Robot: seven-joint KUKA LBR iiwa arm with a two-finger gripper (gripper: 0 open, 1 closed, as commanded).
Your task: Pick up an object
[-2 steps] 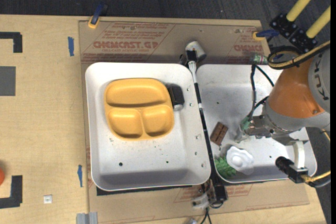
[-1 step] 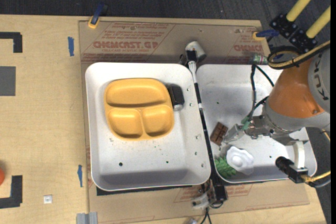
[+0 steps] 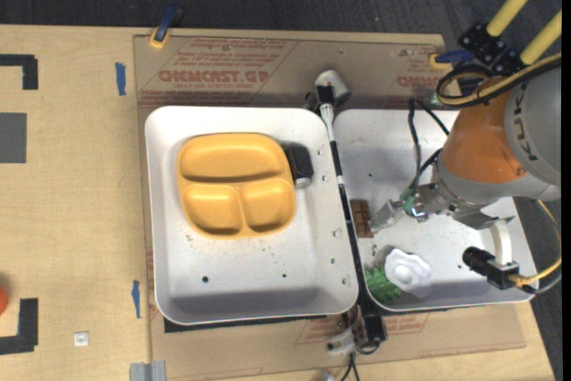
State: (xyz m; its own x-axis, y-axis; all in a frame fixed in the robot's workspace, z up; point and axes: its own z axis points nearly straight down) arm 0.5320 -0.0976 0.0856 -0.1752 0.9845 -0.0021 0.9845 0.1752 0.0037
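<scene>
Hand [image 3: 393,211] low in the right bin [image 3: 375,138]; spread of it impossible to tell. Nearest pickings: white object [image 3: 408,269] just below, green piece [image 3: 382,283] beside that. Best centred squarely over the white object before descending, clear of the bin wall.

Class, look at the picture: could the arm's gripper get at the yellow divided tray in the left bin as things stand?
Probably yes: the yellow divided tray lies uncovered in the left bin, only a small dark object touching its edge. The gripper must cross the divider.
</scene>
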